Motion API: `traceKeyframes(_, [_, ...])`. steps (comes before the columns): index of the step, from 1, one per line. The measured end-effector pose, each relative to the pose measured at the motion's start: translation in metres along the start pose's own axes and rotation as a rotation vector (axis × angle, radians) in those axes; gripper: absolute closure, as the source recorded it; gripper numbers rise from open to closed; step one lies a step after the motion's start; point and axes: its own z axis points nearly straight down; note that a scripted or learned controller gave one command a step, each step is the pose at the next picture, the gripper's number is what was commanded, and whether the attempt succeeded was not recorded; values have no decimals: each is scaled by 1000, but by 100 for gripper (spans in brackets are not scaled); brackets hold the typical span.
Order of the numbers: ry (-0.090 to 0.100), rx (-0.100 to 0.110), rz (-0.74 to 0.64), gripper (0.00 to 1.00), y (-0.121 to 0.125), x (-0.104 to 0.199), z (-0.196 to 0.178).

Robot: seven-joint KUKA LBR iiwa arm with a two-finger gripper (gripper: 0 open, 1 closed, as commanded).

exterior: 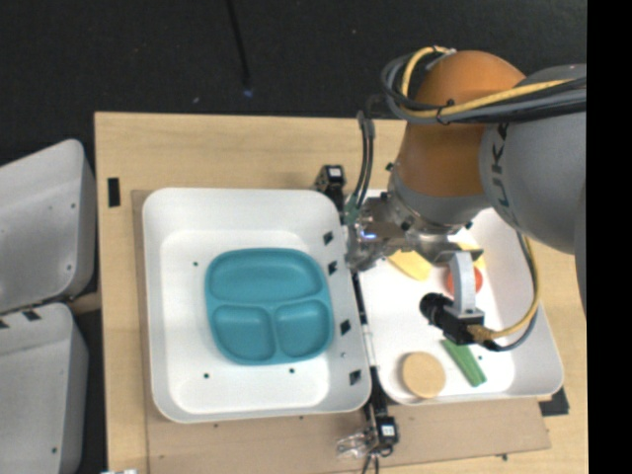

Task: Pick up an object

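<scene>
Yellow piece [409, 264] lies just beside end effector [367, 245], in right bin [518, 368] — likely your target, hence low hover there. Open or closed — you cannot tell. Tan disc [423, 374], green stick [464, 361] farther off.

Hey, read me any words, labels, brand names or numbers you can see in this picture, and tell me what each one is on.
grey arm link: a few dark letters next to the orange band, partly hidden and blurred, so I can't read them with confidence.
teal divided plate: no text.
tan disc: no text.
left bin and right bin: no text that I can make out.
</scene>
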Motion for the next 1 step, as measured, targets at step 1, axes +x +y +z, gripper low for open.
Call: traceKeyframes(1, [-2,0,2,100,12,39,13])
